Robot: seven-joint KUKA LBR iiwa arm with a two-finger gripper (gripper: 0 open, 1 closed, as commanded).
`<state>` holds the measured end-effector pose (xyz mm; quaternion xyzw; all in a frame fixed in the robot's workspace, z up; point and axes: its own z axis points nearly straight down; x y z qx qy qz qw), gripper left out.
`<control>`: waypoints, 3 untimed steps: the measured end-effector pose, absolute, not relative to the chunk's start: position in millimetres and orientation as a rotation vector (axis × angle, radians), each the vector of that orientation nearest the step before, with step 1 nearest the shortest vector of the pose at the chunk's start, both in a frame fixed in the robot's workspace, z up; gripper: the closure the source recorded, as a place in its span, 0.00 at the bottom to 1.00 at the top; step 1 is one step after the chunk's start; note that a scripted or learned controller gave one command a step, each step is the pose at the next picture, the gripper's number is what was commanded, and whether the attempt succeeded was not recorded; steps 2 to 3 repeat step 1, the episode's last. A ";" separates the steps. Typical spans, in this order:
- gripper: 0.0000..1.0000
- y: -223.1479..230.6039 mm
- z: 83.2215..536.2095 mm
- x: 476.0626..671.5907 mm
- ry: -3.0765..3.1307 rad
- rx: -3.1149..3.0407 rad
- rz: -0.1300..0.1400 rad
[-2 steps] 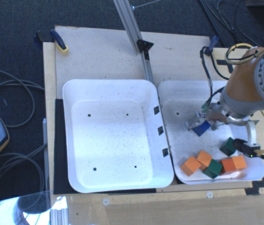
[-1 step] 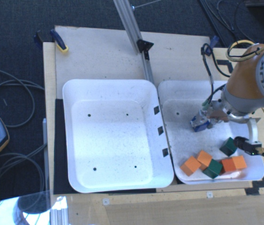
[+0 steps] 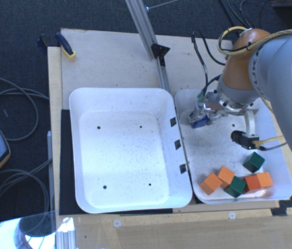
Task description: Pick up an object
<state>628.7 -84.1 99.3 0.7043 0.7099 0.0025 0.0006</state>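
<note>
gripper (image 3: 202,114): state unclear | arm (image 3: 270,61): reaching down over right bin (image 3: 286,188)

The grey arm (image 3: 283,71) reaches in from the right, its thick link sloping down toward the wrist. The orange band (image 3: 241,61) sits just above and right of the gripper (image 3: 204,113), which points down and leftward. A blue piece sits at the gripper's tip; its closure is unclear.
</note>
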 end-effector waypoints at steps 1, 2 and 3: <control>1.00 23.4 204.6 603.8 2.230 2.210 0.013; 1.00 23.4 204.6 603.8 2.230 2.210 0.013; 1.00 23.4 204.6 603.8 2.230 2.210 0.013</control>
